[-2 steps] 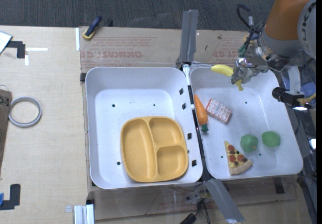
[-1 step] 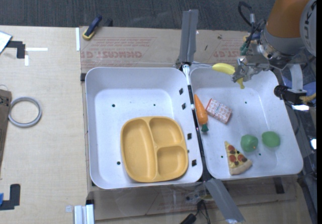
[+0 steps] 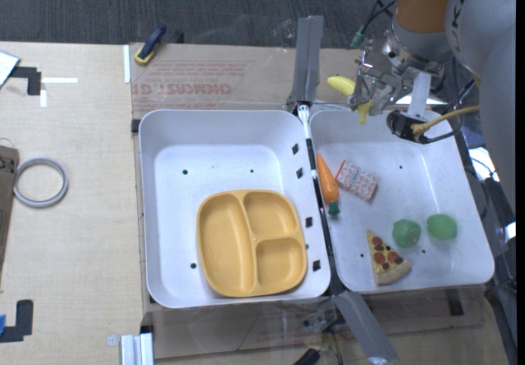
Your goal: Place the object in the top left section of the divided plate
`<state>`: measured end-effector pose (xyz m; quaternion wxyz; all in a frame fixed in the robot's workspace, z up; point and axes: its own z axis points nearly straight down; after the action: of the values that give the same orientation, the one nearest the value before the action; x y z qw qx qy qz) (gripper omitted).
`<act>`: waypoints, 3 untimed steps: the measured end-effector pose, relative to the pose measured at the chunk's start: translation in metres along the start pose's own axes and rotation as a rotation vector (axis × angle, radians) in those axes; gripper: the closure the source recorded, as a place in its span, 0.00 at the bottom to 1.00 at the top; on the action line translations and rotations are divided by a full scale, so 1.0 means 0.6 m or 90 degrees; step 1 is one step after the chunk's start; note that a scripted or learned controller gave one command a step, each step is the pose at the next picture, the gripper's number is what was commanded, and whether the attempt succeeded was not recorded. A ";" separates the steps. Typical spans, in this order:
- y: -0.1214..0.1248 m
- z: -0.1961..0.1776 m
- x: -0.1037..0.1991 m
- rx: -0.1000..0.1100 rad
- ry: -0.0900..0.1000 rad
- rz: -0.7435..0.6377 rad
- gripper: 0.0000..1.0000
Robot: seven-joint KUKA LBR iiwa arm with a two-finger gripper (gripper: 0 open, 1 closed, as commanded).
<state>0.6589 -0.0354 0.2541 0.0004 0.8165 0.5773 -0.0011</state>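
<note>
Above the right bin [image 3: 459, 273], at its 12 o'clock rim: claw [image 3: 367, 101], fingers clamped on a yellow banana-like object [image 3: 340, 85], lifted clear of the bin floor. Left bin [image 3: 164, 216]: yellow divided plate [image 3: 251, 242], toward 5 o'clock. Right bin: carrot [image 3: 327, 180] at 9 o'clock; pink patterned block [image 3: 357, 180] beside it; pizza slice [image 3: 385, 257] and two green pieces [image 3: 424, 230] toward 6 o'clock.

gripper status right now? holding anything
gripper: shut on the yellow banana-shaped object, raised over the right bin's top left corner.
</note>
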 end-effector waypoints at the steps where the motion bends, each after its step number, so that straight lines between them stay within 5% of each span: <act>1: -0.022 0.106 0.057 0.003 -0.002 0.389 1.00; 2: -0.065 0.105 0.093 0.002 -0.001 0.327 1.00; 3: -0.088 -0.018 0.146 0.001 0.000 0.626 1.00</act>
<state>0.6382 0.0649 0.2649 0.0004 0.9924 0.1233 -0.0014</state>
